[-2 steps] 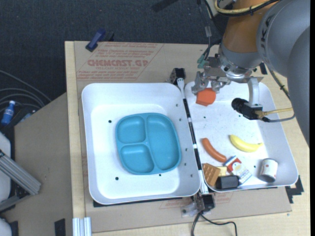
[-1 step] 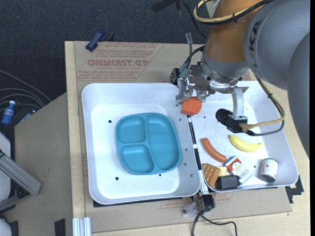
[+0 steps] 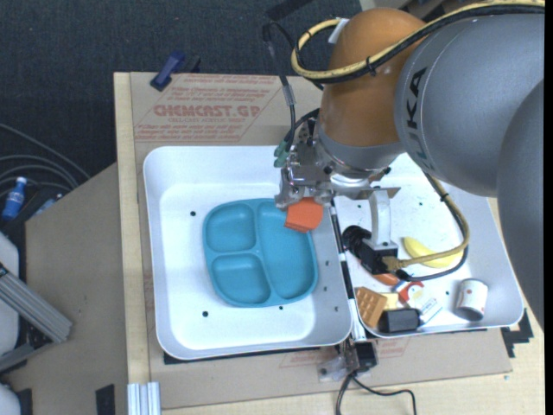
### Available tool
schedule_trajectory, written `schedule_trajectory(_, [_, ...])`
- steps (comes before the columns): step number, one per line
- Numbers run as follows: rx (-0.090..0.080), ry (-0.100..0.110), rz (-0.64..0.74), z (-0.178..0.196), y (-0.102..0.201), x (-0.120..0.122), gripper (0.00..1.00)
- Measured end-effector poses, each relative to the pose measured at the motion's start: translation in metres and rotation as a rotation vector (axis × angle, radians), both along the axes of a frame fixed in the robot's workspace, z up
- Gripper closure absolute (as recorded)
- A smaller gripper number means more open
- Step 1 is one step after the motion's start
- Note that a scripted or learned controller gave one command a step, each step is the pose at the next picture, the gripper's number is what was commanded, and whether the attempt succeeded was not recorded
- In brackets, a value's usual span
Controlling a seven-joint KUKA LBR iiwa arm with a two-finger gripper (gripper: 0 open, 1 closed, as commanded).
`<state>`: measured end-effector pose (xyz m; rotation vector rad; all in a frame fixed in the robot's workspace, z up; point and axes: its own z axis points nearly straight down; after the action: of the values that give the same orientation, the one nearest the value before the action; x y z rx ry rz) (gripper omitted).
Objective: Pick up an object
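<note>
Carry step, by the look of it: two-finger gripper [image 3: 298, 199] clamped on small orange block [image 3: 303, 215], above blue sectioned plastic tray [image 3: 251, 262] in left white bin [image 3: 173, 232]. Next: steady hold.

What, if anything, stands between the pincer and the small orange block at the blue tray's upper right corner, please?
Nothing visible does. The pincer sits directly above the orange block, which lies against the upper right corner of the blue tray in the left bin. Whether the block is already gripped cannot be told.
</note>
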<state>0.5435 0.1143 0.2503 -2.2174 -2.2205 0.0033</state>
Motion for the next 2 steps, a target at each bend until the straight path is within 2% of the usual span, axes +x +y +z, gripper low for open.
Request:
schedule_trajectory(1, [-0.001,0.001,0.0,0.02,0.036,-0.056,1.0])
schedule_trajectory(2, [-0.002,-0.005,-0.002,0.04,-0.056,-0.003,1.0])
